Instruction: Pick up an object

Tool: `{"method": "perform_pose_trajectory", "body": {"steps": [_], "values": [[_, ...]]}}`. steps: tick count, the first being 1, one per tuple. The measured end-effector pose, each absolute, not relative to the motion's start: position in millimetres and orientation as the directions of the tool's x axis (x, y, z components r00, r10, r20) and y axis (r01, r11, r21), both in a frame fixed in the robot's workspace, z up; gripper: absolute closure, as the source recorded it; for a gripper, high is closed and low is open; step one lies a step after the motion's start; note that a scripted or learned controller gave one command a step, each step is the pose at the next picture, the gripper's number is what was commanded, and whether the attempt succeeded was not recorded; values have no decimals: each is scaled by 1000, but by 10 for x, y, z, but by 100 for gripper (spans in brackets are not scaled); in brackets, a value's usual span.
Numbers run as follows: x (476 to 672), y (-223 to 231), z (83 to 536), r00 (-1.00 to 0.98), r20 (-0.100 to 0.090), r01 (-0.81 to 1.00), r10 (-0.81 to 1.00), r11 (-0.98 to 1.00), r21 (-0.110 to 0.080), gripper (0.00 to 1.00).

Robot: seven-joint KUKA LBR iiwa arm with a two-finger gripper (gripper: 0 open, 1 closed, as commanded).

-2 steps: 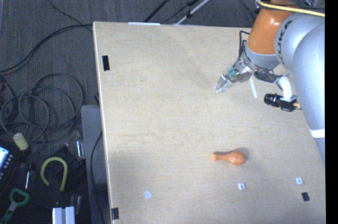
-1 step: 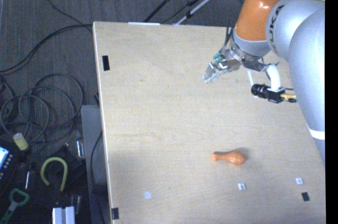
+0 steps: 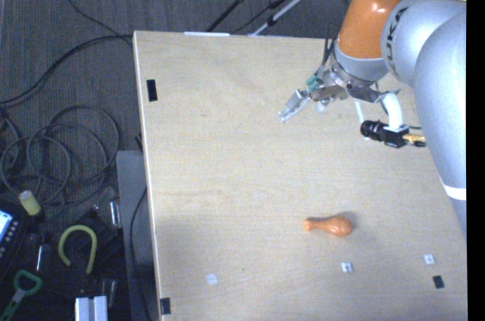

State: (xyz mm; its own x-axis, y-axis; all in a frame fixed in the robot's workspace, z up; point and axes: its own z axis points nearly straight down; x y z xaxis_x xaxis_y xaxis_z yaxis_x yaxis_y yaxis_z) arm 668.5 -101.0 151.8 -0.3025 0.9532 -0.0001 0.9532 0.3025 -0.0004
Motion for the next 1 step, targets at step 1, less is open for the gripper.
{"method": "perform_pose_trajectory", "body": {"steps": [1], "values": [[6676, -1298, 832, -260, -2, 966, 966, 260, -3, 0]]}}
